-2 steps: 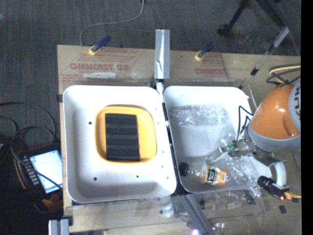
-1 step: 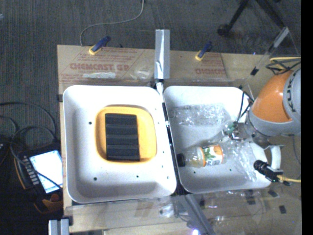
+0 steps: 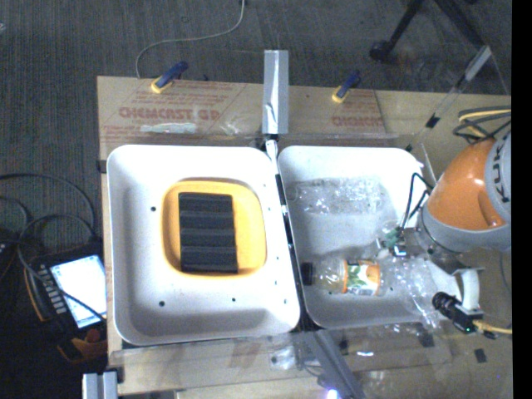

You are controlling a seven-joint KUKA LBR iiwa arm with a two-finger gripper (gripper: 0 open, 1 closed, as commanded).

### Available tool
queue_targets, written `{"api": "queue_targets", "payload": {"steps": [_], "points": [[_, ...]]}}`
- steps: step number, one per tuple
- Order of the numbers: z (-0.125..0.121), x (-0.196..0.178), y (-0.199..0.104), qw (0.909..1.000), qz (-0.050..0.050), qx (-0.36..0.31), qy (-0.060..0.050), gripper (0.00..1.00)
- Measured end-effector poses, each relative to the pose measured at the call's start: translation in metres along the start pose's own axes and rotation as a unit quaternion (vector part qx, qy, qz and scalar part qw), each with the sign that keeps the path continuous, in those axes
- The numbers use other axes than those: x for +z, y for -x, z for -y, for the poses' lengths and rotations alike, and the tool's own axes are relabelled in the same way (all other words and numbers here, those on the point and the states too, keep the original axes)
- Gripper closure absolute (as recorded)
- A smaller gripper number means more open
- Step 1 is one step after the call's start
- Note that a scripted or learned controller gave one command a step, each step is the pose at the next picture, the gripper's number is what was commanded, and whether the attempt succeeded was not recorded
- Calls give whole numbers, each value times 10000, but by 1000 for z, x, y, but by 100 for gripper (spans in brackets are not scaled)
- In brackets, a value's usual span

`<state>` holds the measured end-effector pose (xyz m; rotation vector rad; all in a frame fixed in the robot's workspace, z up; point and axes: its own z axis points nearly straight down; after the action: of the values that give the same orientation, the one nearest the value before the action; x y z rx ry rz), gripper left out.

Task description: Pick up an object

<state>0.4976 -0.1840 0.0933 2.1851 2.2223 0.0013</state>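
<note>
Readable text on the bench

Red "CHEMCAST GP" print runs across the brown board well left of and beyond the gripper; the bottle's label is illegible.

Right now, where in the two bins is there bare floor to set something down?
Left bin: a bare white margin rings the yellow tray, widest along its near edge. Right bin: bare floor sits between the crinkled clear plastic at the back and the bottle. The right bin's near right corner is crowded by the arm.
</note>
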Motion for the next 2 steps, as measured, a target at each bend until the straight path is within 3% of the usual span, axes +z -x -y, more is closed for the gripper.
{"api": "queue_targets", "payload": {"steps": [1, 2], "points": [[-3, -1, 11, 9970, -81, 766, -67, 0], [-3, -2, -15, 9994, 156, -312, 75, 0]]}}
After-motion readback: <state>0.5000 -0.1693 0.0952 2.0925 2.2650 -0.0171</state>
